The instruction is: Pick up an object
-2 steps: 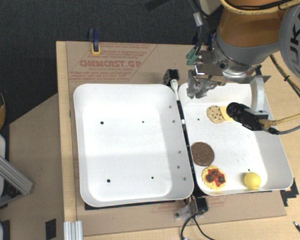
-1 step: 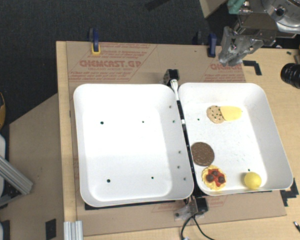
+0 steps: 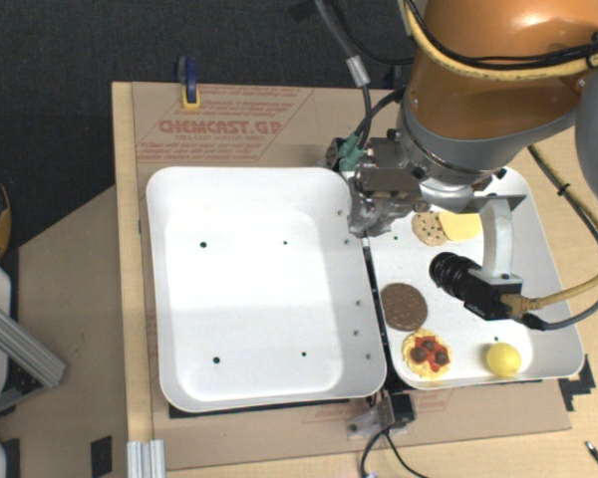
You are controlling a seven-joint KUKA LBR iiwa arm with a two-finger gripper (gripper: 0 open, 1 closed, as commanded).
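Arm bends steeply down, end effector (image 3: 377, 207) over right bin (image 3: 548, 267) (upper-left corner).

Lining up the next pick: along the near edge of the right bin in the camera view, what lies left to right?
Brown round patty → small pizza-like disc with red topping → yellow ball.

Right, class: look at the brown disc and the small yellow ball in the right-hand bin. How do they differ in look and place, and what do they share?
The brown disc is flat and dark brown; the yellow ball is rounded and bright yellow. The brown disc looks wider across than the yellow ball. The brown disc lies near the wall between the bins; the yellow ball sits towards the right bin's front right corner. Both lie loose in that same bin.
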